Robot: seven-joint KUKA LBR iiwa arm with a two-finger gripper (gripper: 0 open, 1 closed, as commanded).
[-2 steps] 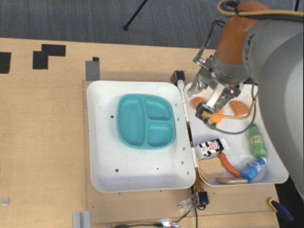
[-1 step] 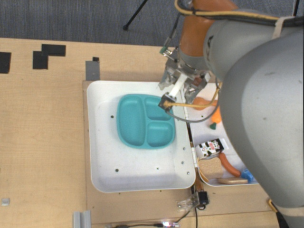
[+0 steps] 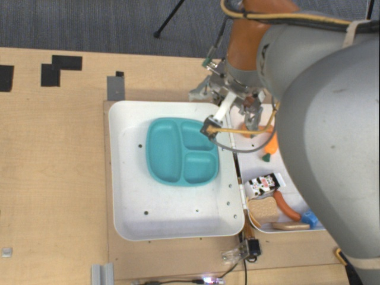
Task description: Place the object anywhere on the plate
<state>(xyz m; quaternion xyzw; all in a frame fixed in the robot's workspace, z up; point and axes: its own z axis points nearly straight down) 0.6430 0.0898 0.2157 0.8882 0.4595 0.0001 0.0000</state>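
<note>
Closest to the lens is the grey arm (image 3: 332,129), whose bulk covers most of the right bin (image 3: 256,170). Its orange band sits above the wrist. The gripper (image 3: 250,116) hangs over the seam between the two bins, and from this angle I cannot tell whether it is spread or closed, nor whether it carries anything. Just down and to the view's left of the gripper lies the plate (image 3: 178,153), flat on the floor of the left bin (image 3: 119,159). It is a teal tray with rounded corners, moulded into one long compartment on the side away from the gripper and two smaller ones on the side toward it. Its near corner is close beneath the gripper. Just below the gripper on its other side, in the right bin, is an orange carrot (image 3: 271,143) with a green tip. Further down from it are a black-and-white card (image 3: 264,184), a tan sponge (image 3: 265,209), a reddish sausage shape (image 3: 286,206) and a small blue piece (image 3: 311,220).
</note>
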